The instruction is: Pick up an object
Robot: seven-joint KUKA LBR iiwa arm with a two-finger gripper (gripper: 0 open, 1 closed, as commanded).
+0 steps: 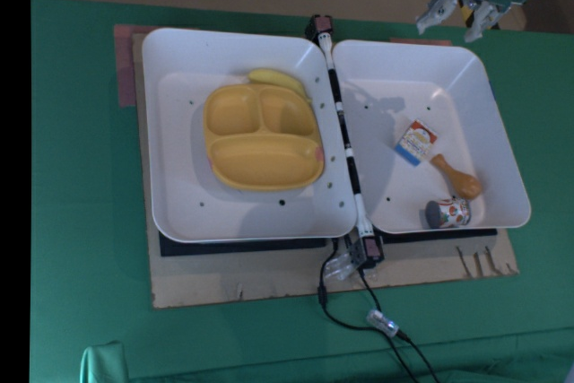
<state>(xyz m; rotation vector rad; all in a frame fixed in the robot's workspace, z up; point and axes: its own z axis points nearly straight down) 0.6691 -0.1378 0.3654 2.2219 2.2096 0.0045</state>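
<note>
Green cloth covers the desk [81, 193] under two white bins. Nearest in the right bin [502, 148] lie a small can [448, 213], a wooden spoon [457, 178] and a little carton [416, 143]. Far right, above that bin's corner, my end effector [459, 16] hangs with fingers apart, holding nothing.

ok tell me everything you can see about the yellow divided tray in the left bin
The yellow divided tray looks like smooth moulded plastic, a rounded rectangle with three compartments: two smaller ones along the far side and one wide one along the near side. All three look bare. It lies flat, right way up, on the floor of the left bin, roughly central and turned slightly askew. A pale yellow banana-like piece lies against its far edge. Something pinkish peeks out at its left and right edges; what it is can't be told.
</note>
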